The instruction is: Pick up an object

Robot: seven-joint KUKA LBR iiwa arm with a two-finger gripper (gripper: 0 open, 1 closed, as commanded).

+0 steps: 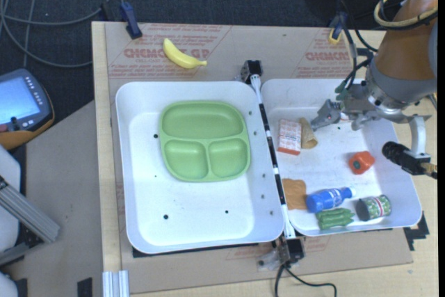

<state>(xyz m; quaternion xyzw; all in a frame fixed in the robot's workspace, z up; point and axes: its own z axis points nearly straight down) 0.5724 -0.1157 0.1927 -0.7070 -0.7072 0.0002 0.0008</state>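
My gripper hangs over the back of the right bin, open, with nothing between its fingers. A red and white packet lies just to its left, beside a tan piece. An orange object sits in front of the gripper and a little to the right. Along the bin's front lie a brown piece, a blue bottle, a green object and a small can.
The left bin holds a green divided plate. A yellow banana lies on the bench behind that bin. A black clamp sits where the bins meet at the back. The arm's black attachment overhangs the right bin's edge.
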